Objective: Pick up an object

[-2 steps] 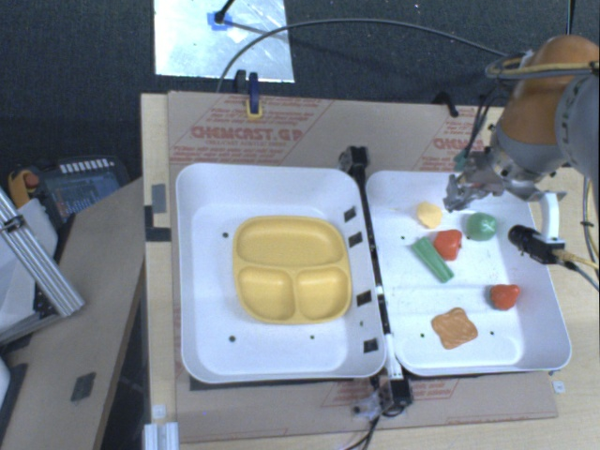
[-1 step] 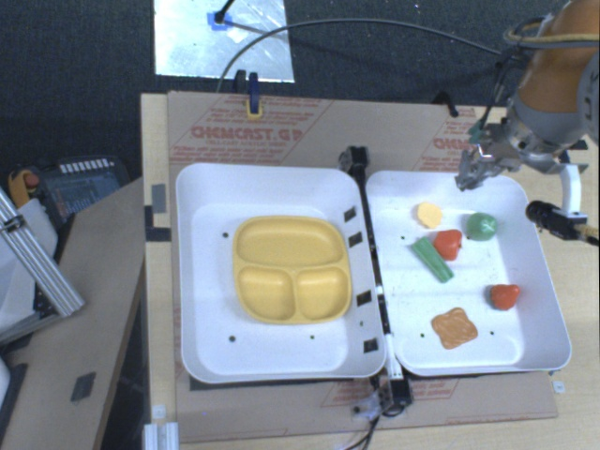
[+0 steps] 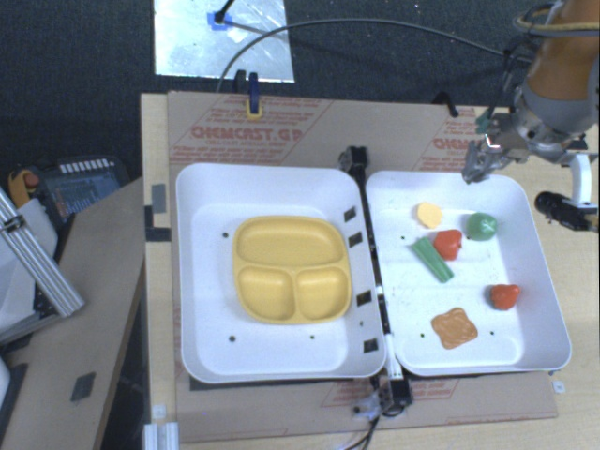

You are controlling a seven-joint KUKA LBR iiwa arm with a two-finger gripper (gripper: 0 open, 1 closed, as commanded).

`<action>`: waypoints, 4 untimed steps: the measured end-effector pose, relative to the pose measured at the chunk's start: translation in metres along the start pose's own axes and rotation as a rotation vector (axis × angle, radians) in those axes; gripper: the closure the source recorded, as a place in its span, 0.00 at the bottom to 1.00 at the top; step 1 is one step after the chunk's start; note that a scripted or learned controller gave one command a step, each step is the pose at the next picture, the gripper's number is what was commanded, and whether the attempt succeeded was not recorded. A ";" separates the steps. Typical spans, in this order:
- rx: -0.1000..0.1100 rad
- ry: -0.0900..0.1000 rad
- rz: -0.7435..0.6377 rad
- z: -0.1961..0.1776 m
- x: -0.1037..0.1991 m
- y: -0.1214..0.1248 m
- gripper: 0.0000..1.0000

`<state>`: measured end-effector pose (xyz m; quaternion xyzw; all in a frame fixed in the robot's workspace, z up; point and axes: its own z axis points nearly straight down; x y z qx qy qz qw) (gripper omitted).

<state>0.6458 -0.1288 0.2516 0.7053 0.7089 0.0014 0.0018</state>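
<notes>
While hand grip unreadable | glossy round green piece | flat wavy-edged brown piece | smooth white bin

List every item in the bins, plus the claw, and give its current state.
claw: above right bin's far edge, holding nothing visible
yellow tray: flat in left bin
yellow piece: lying loose
green ball: lying loose
green stick: touching red piece
red-orange piece: lying apart
brown piece: lying flat

red "CHEMCAST GP" print on the brown board behind the bins, repeated partly at its right, unreadable there
</notes>
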 end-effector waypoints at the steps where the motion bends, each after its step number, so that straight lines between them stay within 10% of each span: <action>1: 0.003 0.001 -0.003 -0.005 0.053 -0.015 1.00; 4: 0.005 0.003 -0.005 0.026 0.225 -0.041 1.00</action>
